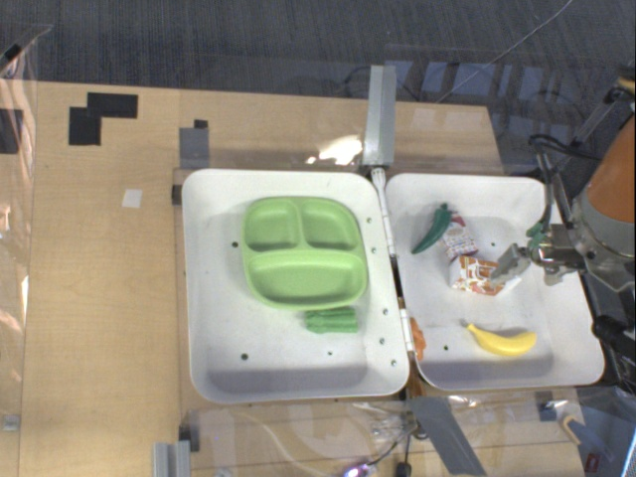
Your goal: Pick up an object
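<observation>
From above, the gripper (514,263) sits low in the right bin (571,358), right at a white-and-red packet (469,266); whether its jaws are spread or closed cannot be told. A banana (503,341) lies nearer, a green pepper (433,230) farther back. The left bin (209,296) holds a green divided plate (301,250).

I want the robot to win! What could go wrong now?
The end effector sits low over the crinkly snack packet in the right bin. Flat packets are hard to pinch, so it may slip out. The green pepper lies close beside it and might get bumped. The banana looks safely apart.
</observation>
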`<action>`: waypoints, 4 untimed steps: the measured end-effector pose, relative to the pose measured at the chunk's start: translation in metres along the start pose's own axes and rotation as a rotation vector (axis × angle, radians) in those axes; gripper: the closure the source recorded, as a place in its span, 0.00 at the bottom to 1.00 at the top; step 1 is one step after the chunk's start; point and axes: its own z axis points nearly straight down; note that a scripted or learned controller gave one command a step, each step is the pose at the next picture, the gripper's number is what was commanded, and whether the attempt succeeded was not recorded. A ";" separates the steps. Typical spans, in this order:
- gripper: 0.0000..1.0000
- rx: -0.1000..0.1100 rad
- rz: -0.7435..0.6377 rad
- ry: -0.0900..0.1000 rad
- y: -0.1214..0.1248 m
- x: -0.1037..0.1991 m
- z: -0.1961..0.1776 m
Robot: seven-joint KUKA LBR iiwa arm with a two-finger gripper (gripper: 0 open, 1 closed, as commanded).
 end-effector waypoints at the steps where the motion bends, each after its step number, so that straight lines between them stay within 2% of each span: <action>1: 1.00 -0.004 -0.004 0.000 0.002 0.001 -0.011; 2: 1.00 0.002 0.408 0.001 -0.012 0.045 0.061; 3: 1.00 0.000 0.476 0.000 -0.003 0.025 -0.001; 4: 1.00 0.000 0.394 0.000 0.026 0.040 -0.042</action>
